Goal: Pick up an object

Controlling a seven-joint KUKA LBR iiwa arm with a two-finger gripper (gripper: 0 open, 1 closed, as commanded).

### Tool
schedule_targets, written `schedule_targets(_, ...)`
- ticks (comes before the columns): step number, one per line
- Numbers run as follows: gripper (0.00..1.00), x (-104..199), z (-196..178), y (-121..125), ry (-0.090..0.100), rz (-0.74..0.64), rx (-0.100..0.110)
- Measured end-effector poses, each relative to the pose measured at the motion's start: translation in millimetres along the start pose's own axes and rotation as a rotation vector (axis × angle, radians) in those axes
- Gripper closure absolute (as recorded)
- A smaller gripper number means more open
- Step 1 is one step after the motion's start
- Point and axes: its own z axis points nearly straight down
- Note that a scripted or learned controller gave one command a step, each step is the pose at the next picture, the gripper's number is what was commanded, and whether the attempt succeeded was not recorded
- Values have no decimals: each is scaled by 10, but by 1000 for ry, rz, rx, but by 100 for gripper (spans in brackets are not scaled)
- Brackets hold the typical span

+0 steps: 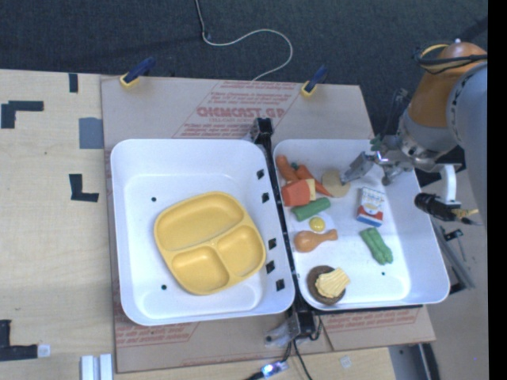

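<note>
From the fixed camera above the worktop (47, 212) we see two shallow white bins side by side. The left bin (131, 165) holds a yellow divided plate (208, 241) lying flat near its middle. The right bin (412, 279) holds a scatter of toy food: an orange carrot (283, 167) and an orange-red block (299, 191) near the divider, a green piece (312, 208) just below them, a small fried egg (318, 225), a drumstick (313, 239), a round tan piece (336, 186), a small milk carton (371, 207), a green vegetable (378, 245) and, at the near edge, a brown bowl with yellow fries (328, 283). The grey arm with its orange band (438, 93) reaches in from the right, and the end effector (366, 165) hangs over the far part of the right bin, just above the tan piece and the carton. We cannot tell how the end effector stands, and we see nothing gripped in it.
</note>
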Motion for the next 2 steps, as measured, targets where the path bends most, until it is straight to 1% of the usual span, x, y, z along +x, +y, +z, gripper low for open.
schedule_targets(1,0,9,367,11,-3,0,-7)
schedule_targets(2,100,25,220,38,-1,-2,-13)
